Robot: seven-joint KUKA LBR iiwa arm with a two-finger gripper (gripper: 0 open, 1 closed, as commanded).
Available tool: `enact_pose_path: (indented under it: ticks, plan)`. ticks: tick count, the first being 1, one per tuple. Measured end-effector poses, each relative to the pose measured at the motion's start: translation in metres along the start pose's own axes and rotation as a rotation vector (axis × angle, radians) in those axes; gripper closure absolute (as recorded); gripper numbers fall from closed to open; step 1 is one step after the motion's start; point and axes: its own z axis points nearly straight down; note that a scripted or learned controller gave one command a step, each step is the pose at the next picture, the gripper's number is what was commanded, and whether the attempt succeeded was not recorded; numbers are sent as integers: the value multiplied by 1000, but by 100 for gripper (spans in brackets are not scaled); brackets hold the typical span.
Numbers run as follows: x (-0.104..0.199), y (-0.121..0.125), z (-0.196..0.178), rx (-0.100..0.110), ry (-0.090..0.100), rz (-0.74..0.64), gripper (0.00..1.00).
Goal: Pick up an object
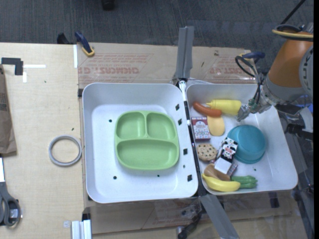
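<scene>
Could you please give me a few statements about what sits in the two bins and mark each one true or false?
1. The green tray lies in the left bin. True.
2. The blue bowl is in the left bin. False: it is in the right bin.
3. The gripper hangs over the right bin. True.
4. The banana rests on the tray. False: it lies at the right bin's near edge.

We see the divided plate [147,140] in the left bin [94,148]; in the right bin [279,178], bowl [247,143] right of cookie [206,152], banana [221,184] at near edge, gripper [245,113] beside corn [225,106]
</scene>
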Motion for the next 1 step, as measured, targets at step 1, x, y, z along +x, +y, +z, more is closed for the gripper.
enact_pose_path:
  ticks: [1]
  plan:
    - [1,34,18,28,15,-61,100]
